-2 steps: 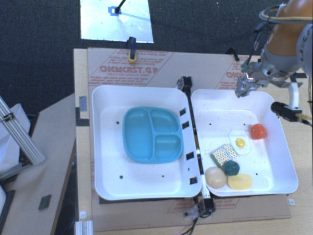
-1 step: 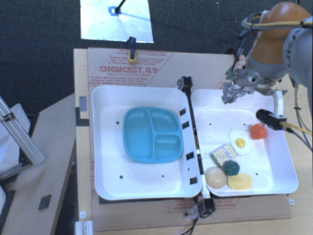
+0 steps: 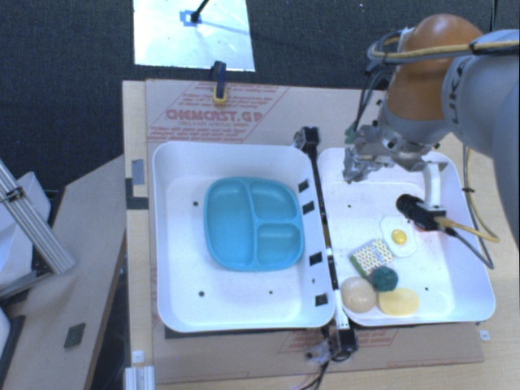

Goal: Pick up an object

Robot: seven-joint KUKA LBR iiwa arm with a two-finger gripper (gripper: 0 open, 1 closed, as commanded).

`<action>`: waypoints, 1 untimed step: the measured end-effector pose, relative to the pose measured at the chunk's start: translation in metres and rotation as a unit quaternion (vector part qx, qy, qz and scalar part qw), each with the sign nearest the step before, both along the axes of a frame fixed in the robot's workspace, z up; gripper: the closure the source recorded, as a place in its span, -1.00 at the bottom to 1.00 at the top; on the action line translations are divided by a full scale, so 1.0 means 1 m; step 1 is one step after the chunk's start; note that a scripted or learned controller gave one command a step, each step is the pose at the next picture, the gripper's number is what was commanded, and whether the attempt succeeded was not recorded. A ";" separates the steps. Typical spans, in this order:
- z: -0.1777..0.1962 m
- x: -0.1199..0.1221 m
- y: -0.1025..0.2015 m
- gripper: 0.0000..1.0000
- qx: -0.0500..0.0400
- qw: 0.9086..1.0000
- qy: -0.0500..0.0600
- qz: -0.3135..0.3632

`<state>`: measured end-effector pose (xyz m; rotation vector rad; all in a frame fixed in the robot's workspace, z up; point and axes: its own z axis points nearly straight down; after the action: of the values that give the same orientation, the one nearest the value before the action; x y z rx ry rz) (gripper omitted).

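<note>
The tool [image 3: 353,171] hangs at the end of the grey arm [image 3: 479,96], over the far left corner of the right bin [image 3: 459,279], just beside the divider that it shares with the left bin [image 3: 183,218]. Whether the tool is spread or pressed together cannot be told from this angle, nor whether it touches the bin floor.

All the small things that could be picked lie in the same bin as the tool, nearer the camera than it and apart from it. Closest to the tool is a toy fried egg [image 3: 398,236], flat and white with a round yellow yolk, toward the view's right of the tool. Just beside the egg, further from the tool, lies a small checkered piece [image 3: 372,256], a tilted rectangle with a pale yellow and white grid and a green edge. Beyond that sits a dark teal ball [image 3: 383,279] with a rough surface, touching or nearly touching the checkered piece. Farthest from the tool, along the near wall of the bin, are a beige round lump [image 3: 358,294] and a pale yellow oval [image 3: 399,301], side by side, with the ball just behind the gap between them.

On the other side of the divider from the tool, well apart from it, a light blue divided plate [image 3: 253,223] with three compartments lies flat in the middle of the left bin
</note>
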<state>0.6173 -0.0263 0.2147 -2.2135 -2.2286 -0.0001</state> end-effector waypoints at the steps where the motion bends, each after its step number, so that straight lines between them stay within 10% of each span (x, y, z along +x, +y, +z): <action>1: 0.006 -0.005 0.060 1.00 0.001 1.000 -0.001 0.002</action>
<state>0.6126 0.0339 0.2206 -2.2099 -2.2330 -0.0044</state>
